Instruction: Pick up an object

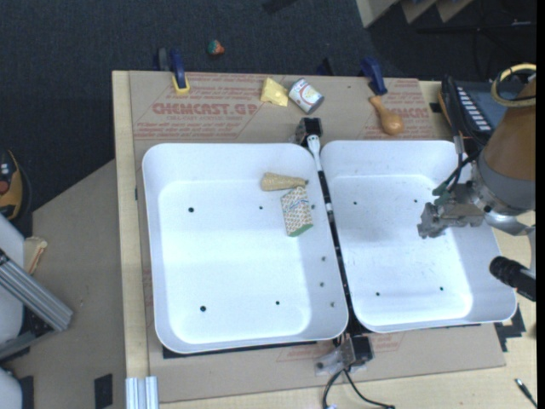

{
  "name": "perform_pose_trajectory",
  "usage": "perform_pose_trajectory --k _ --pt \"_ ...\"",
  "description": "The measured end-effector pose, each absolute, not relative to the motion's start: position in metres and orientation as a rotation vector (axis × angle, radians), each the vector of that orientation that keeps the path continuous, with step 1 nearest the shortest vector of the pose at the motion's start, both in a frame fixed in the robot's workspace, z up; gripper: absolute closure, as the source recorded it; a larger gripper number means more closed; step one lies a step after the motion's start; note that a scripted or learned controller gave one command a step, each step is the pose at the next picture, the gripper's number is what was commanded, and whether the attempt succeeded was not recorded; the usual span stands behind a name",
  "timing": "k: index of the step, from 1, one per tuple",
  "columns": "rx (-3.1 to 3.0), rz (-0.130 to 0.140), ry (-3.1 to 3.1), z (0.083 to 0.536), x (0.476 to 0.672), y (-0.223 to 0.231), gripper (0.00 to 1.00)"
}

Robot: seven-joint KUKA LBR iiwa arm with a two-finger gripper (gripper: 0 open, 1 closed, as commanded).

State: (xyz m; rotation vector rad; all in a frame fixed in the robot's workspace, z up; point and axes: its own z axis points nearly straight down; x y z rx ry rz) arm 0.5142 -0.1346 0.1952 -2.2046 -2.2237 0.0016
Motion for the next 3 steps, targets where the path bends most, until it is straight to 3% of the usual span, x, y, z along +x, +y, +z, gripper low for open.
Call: perform_pose_trajectory --k 1,2,3 --pt "-2.232 -0.014 -2.237 0.333 0.552 -0.154 1.00" --pt "-2.207 0.002 -2.225 0.282 0.551 -0.076 1.00" --pt "-2.226 -0.017 -2.234 0.403 0.528 -0.061 1.00"
